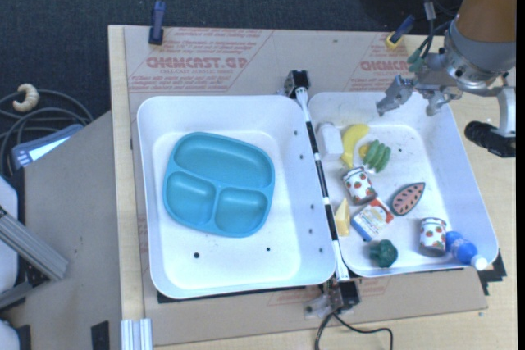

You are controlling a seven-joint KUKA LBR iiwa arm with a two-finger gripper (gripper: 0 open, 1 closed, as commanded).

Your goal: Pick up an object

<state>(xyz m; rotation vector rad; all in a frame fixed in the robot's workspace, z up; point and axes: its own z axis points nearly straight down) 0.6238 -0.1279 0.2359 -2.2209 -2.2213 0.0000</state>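
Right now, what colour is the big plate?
Light blue plate, seen in the camera view.

My arm [488, 4] runs off the top-right corner, so most of it is cut away, orange band incl. My gripper [414, 94] is small and dark against the right bin's [480, 201] far rim; can't tell if my fingers are spread or closed, or if anything sits btwn them. The two little jars [358, 184] have printed labels too small to read. The blue thing [461, 248] at the bin's near-right corner is too small to make out, and the dark green lump [382, 253] is too blurry to name. The yellow strip [341, 219] lies partly tucked under the bin's left rim. Cables [33, 119] at left run off the edge.
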